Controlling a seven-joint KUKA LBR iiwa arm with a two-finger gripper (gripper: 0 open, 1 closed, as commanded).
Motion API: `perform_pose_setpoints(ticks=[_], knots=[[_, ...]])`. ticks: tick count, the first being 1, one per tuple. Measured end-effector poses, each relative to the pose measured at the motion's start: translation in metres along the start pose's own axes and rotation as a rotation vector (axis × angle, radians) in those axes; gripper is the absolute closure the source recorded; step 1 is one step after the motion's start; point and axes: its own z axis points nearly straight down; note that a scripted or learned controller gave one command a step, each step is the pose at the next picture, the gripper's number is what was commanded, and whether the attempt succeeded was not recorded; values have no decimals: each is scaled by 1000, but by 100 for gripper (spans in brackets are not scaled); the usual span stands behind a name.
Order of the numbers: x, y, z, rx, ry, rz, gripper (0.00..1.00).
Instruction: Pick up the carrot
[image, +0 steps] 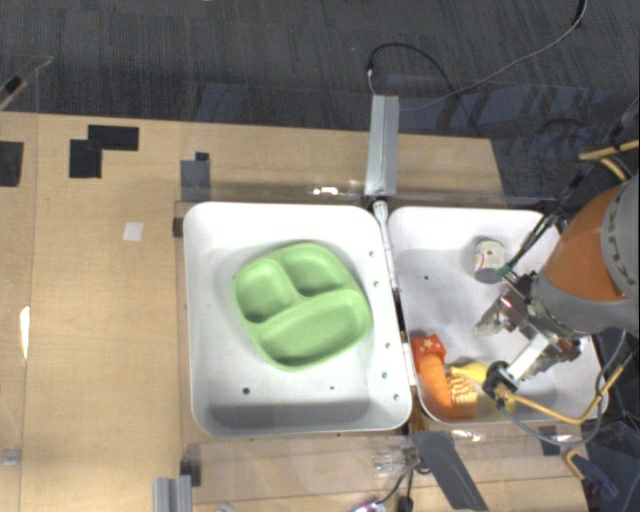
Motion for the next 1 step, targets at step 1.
perform_pose_setpoints(ticks=[1], knots=[[-36,39,5,0,-1,477,0]])
